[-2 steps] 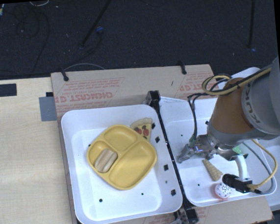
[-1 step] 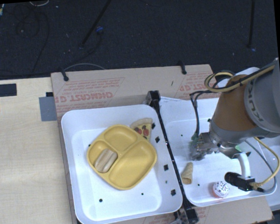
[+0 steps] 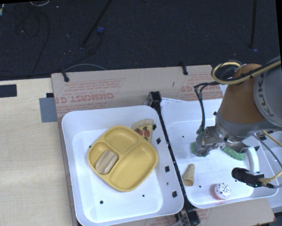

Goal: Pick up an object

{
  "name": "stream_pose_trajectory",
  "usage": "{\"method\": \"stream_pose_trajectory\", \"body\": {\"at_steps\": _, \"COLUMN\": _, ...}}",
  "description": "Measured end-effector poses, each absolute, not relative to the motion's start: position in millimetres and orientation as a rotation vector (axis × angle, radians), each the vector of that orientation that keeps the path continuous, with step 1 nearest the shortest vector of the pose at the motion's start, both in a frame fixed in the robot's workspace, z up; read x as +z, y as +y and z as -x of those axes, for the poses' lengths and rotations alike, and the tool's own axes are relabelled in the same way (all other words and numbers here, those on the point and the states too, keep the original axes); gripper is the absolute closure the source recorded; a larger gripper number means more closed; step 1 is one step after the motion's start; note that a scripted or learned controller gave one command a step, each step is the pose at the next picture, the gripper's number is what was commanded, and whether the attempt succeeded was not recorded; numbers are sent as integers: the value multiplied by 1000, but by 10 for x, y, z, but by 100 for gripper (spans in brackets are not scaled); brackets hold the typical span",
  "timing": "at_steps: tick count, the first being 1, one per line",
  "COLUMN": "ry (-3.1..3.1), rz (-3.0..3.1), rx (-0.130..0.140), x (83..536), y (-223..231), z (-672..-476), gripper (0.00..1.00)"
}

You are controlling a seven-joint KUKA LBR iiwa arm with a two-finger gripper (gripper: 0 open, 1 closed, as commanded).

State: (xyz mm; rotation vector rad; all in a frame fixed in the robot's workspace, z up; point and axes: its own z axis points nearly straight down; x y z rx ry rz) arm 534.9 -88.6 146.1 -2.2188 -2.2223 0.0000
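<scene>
I have the end effector [image 3: 202, 148] low in the right bin [image 3: 190, 111], by a green object [image 3: 232, 153]; whether it grips, I cannot tell. Nothing looks lifted yet. The cone [image 3: 188, 174] and cupcake [image 3: 222, 191] lie nearby.

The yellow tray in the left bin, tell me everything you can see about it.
The yellow tray looks like smooth moulded plastic, roughly square with rounded corners, and is divided into compartments by raised ridges. It lies flat on the floor of the left bin, turned at an angle to the bin's walls. A tan bread roll sits in its small left compartment. A pizza slice lies at its upper right corner, seemingly touching or tucked just under the rim.
</scene>
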Motion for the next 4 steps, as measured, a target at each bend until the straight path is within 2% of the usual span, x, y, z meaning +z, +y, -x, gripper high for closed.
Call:
{"method": "stream_pose_trajectory", "body": {"at_steps": 2, "ry": -2224, "rz": 2222, "rx": -3, "x": 2604, "y": -937, "z": -5321, "gripper": 100}}
{"method": "stream_pose_trajectory", "body": {"at_steps": 3, "ry": -2221, "rz": 2216, "rx": 4, "x": 2567, "y": -432, "z": -5124, "gripper": 100}}
{"method": "stream_pose_trajectory", "body": {"at_steps": 4, "ry": -2223, "rz": 2211, "rx": 4, "x": 2423, "y": 174, "z": -5017, "gripper": 100}}
